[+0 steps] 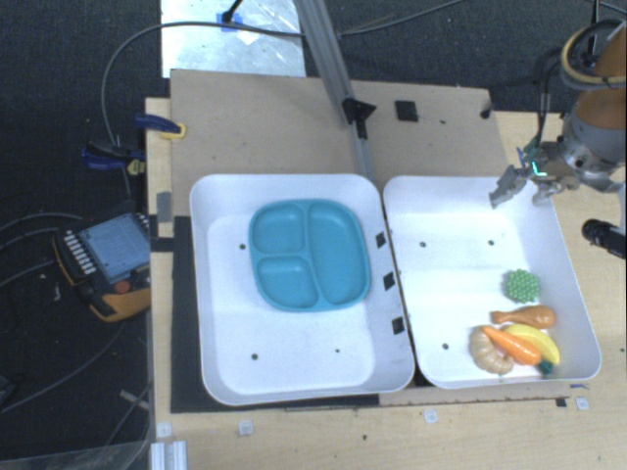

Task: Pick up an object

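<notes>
Hand (521, 187) spread, holding nothing, above right bin's (446, 360) far edge. Carrot (509, 343) looks light, rigid, slick plastic; best pinched across its thick middle.

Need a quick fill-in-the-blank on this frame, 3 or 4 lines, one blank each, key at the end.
1. The blue divided plate lies in the ____ bin.
2. The plate has ____ compartments.
3. The orange carrot lies in the right bin's ____ corner, beside the yellow banana.
4. The claw hangs over the right bin's ____ edge, away from the food.

Missing words: left; three; near right; far
</notes>
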`<state>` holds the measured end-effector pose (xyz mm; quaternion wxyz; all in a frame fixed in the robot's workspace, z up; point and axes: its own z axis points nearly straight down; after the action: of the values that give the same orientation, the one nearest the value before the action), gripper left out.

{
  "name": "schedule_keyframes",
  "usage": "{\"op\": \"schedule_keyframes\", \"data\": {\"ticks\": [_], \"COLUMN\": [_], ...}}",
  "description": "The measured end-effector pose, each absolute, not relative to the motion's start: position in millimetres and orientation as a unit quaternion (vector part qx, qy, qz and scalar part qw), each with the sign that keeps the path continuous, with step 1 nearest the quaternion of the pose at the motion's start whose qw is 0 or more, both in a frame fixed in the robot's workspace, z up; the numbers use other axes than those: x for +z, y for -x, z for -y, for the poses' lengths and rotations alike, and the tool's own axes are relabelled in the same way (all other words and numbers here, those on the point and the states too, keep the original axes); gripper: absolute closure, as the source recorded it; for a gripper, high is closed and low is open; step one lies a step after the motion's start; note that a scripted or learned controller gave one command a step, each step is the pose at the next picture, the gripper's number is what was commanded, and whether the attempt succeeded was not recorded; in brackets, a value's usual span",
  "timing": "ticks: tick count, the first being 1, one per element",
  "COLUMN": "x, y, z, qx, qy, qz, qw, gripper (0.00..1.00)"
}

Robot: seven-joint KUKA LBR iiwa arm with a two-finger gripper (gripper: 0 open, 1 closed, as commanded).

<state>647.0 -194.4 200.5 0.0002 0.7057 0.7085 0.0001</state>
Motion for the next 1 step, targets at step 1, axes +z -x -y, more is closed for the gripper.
{"op": "schedule_keyframes", "data": {"ticks": [1], "x": [201.6], "y": [-647.5], "z": [194.4], "qx": [0.0007], "qy": [-0.706], "qz": [-0.709], "qw": [0.001], "gripper": [0.00]}}
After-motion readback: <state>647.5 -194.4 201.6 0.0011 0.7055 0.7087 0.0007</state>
